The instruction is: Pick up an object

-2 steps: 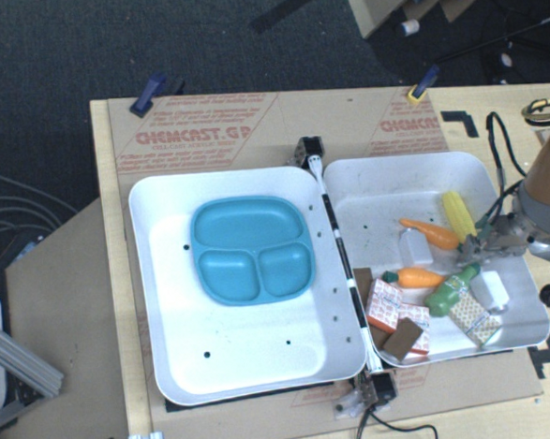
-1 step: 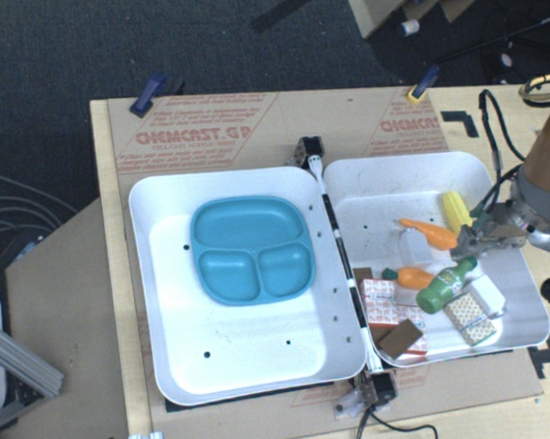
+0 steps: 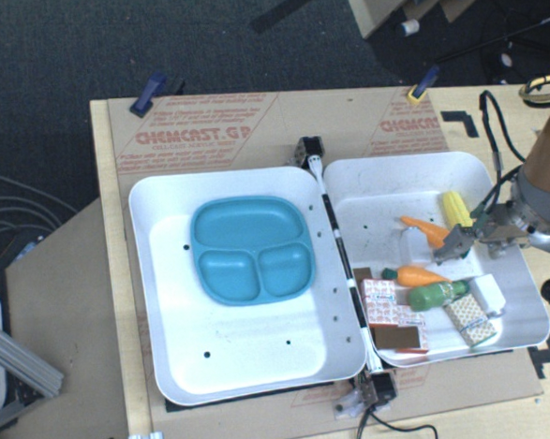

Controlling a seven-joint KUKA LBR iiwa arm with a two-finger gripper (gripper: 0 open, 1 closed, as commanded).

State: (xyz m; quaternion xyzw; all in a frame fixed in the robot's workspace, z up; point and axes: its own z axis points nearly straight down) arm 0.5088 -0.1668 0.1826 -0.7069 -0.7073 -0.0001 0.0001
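The right bin point(image 3: 385, 183) holds several small objects. An orange carrot-like piece point(image 3: 423, 227) lies mid-bin, its right end touching my gripper point(image 3: 457, 241). Just above the gripper sits a yellow corn-like piece point(image 3: 457, 210). A second orange piece point(image 3: 420, 275) and a green bottle point(image 3: 437, 294) lie lower down. My gripper hangs low over the right side of this bin, coming in from the right on the grey arm point(image 3: 541, 195).
A white block point(image 3: 488, 294), two patterned packets point(image 3: 379, 300) point(image 3: 473, 320) and a brown flat piece point(image 3: 398, 336) lie near the right bin's front. The left bin point(image 3: 168, 296) holds a blue divided plate point(image 3: 252, 248). A black cable point(image 3: 491, 142) loops by the arm.
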